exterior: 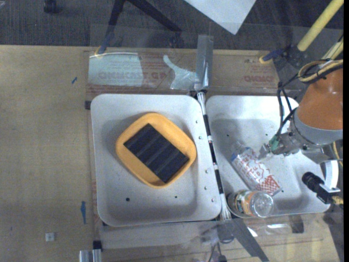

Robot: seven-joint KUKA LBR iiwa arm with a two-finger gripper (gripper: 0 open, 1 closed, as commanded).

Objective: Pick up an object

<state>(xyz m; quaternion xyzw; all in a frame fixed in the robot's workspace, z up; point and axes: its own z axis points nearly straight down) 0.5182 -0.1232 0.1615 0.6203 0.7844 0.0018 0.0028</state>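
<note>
**Operator:** Report the position of the gripper (pixel 274 146) relative to the candidate object.

**Technician:** The arm enters from the right of the camera view, and its orange band (pixel 325 105) sits over the right bin (pixel 218 113). The gripper tip is at the upper right end of the red-and-white packet (pixel 254 171), close above or just touching it; the view does not settle which. Whether the gripper is spread or closed cannot be determined, as the tip is small and partly blurred. Nothing is visibly held.

**Operator:** State the orientation of the packet.

**Technician:** The packet lies flat on the floor of the right bin. Its long axis runs diagonally, from upper left to lower right. From the gripper, the bulk of the packet lies down and to the left. A clear jar (pixel 254 203) lies on its side just below the packet's lower end, against the bin's near wall.

**Operator:** Identify other objects.

**Technician:** The left bin (pixel 103 113) holds a yellow tray (pixel 128 162) with a dark ribbed insert, well apart from the gripper.

**Operator:** Assess the coming move.

**Technician:** In my judgement the packet is the nearest target. A grasp likely requires closing across the short axis, with the gripper shifted toward the packet's middle. The jar close by may be disturbed.
</note>
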